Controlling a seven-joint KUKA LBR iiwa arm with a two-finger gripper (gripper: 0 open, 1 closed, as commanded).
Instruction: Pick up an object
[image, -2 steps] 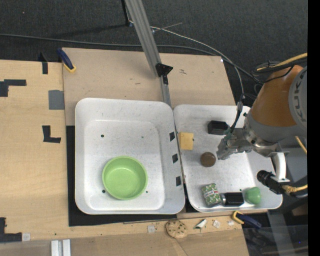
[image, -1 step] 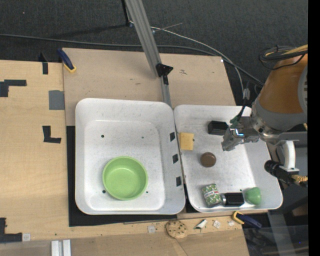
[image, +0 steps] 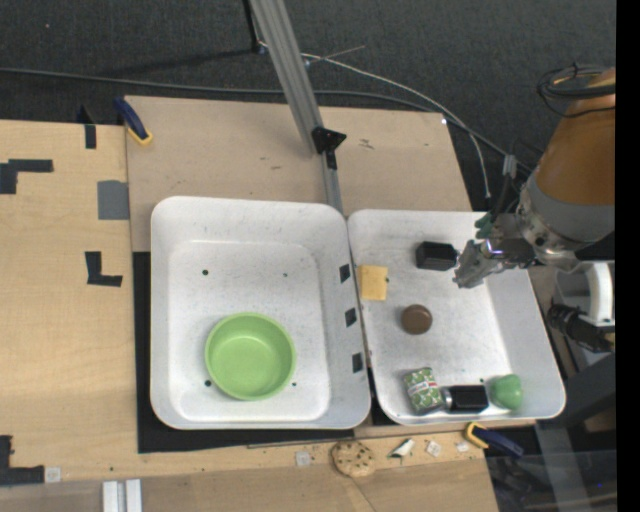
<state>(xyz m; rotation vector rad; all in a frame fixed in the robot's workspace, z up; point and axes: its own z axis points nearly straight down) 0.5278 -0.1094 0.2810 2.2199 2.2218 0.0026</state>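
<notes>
The gripper (image: 470, 268) is poised by the right bin's (image: 530, 310) far edge, beside 1 black block (image: 436, 256), jaw state untellable; descent onto it is judged next.

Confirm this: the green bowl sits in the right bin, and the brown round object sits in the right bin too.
Not quite. The camera view shows the green bowl in the left bin, not the right. The brown round object does sit in the right bin.
</notes>
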